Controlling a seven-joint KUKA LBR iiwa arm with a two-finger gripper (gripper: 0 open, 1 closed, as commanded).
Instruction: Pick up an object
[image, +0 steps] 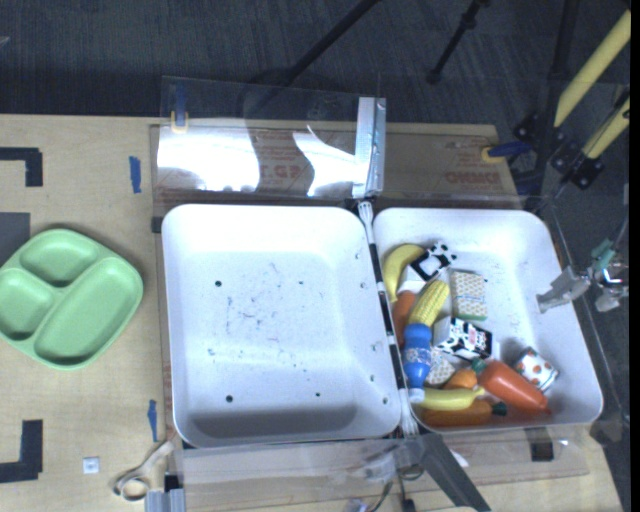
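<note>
The right white bin holds a heap of toy items along its left wall and front. A yellow banana lies at the back of the heap, with a black-and-white piece beside it. A corn cob, a beige speckled block, a blue bottle and a cow-patterned item sit in the middle. At the front lie an orange carrot, a second banana and a small white and red item.
The left white bin stands beside the right one, sharing a middle wall. A green divided plate rests on the bench at far left. A clear panel stands behind the bins. A grey bracket juts at the right bin's outer rim.
</note>
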